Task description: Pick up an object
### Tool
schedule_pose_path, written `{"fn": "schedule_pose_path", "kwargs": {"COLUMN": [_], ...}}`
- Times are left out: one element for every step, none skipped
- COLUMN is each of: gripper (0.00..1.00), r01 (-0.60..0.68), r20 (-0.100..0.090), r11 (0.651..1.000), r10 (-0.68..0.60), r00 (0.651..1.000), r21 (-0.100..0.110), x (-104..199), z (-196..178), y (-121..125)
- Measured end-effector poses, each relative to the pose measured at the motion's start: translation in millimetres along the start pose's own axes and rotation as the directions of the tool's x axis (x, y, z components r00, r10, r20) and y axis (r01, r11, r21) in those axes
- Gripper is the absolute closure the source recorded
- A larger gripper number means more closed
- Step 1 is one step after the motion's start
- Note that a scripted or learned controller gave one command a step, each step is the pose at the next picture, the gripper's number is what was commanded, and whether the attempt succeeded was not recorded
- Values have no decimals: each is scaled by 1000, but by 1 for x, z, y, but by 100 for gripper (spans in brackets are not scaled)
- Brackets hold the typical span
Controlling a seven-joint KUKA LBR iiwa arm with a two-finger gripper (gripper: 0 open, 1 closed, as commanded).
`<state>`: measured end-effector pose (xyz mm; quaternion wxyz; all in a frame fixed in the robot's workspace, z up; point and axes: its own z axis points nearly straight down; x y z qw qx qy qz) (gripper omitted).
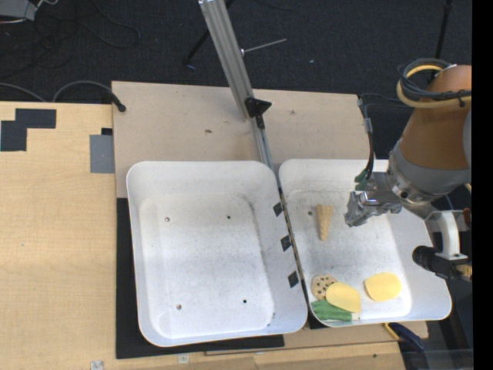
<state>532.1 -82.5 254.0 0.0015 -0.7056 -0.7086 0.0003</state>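
In the right bin point(416, 303) lie several small objects. A tan cone-shaped piece point(323, 220) rests near the bin's middle left. Near the front edge are a yellow disc point(383, 287), a yellow lemon-like piece point(343, 296), a round cracker point(320, 285) and a green piece point(331, 312). My gripper point(360, 210) hangs over the right bin, just right of the cone and apart from it. Nothing shows between its fingers.
The left bin point(146, 206) stands beside the right one, with a divider bearing black clips point(286, 242) between them. A slanted aluminium bar point(231, 60) rises behind the bins. The arm's orange band point(439, 126) leans in from the right.
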Motion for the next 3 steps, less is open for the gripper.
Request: {"fn": "schedule_pose_path", "kwargs": {"gripper": [100,100,100], "r01": [-1,0,-2], "r20": [1,1,2], "r11": [1000,1000,1000], "r10": [1,0,2], "r00": [1000,1000,1000], "r21": [-1,-1,0], "x": [44,92,137], "z": [0,-2,21], "y": [33,57,82]}}
